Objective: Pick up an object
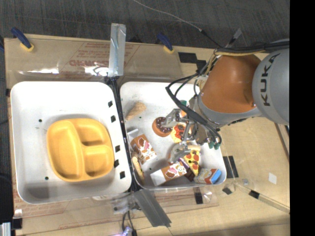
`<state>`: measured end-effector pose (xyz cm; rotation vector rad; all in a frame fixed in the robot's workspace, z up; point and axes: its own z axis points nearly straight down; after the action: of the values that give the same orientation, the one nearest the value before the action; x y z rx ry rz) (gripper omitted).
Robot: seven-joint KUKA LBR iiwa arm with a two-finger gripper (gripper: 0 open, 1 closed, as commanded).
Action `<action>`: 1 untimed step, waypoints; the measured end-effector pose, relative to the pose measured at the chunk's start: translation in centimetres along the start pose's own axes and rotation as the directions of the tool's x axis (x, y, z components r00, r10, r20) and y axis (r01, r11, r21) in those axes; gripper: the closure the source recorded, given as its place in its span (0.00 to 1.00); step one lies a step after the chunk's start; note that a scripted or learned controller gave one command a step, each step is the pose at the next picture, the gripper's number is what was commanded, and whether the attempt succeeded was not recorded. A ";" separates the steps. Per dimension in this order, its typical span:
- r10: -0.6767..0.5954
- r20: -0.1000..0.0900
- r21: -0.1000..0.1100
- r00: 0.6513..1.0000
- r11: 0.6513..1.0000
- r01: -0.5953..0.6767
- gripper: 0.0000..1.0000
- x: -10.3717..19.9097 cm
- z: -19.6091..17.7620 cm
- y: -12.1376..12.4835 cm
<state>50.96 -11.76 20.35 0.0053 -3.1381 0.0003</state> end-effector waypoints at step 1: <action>-0.004 0.003 -0.001 1.000 1.000 0.004 0.00 -2.6 10.3 -3.2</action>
<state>53.54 -15.00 10.00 0.0109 -3.1413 -0.0010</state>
